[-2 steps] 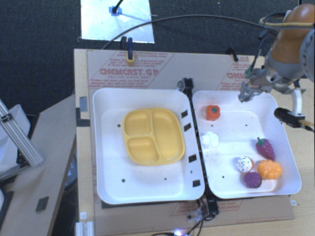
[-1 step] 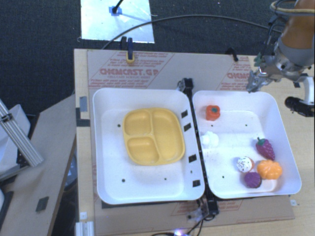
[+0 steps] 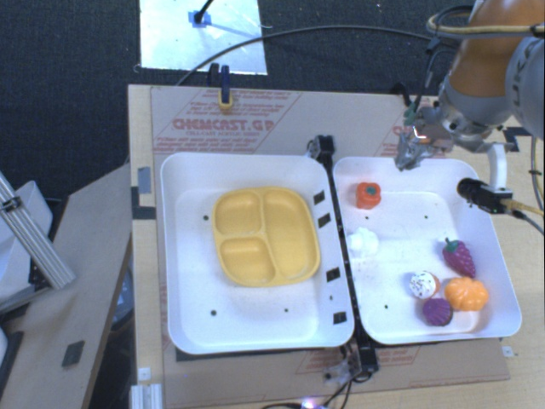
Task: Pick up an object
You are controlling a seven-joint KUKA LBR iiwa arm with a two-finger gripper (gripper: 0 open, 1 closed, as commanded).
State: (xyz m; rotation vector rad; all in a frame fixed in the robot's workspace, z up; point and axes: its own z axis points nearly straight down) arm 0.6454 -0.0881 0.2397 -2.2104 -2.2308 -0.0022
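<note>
- Two white bins sit side by side on the bench: the left bin [image 3: 183, 313] bears a yellow compartment tray [image 3: 264, 235], and the right bin [image 3: 502, 309] holds the small toys.
- Six small things lie in that right bin: an orange tomato-like toy [image 3: 368, 195] near the far wall, a white crumpled lump [image 3: 364, 243] just beside the divider, a dark red strawberry-like piece [image 3: 459, 257], a white speckled ball [image 3: 422, 285], a purple piece [image 3: 438, 312] and an orange pumpkin-like toy [image 3: 467, 294]; the last three sit bunched near the front right corner, touching or nearly so.
- The gripper [image 3: 410, 158] hangs at the far edge of the right bin, above the rim, with the grey and orange arm [image 3: 490, 49] reaching in from the right.
- From where I stand the gripper's tip is small and dark, so I cannot tell how it is set; nothing shows held in it.
- No toy is lifted, so I judge the pick is at its approach stage, with no target clearly chosen.
- The tomato-like toy lies nearest, a little toward the front and left of the gripper, and stands well apart from the rest, which should make it the easier choice.
- The next move, as I judge it, calls for travelling over one toy, centring on it, then descending to the bin floor before closing.
- The front cluster looks riskier, since neighbours could be nudged.
</note>
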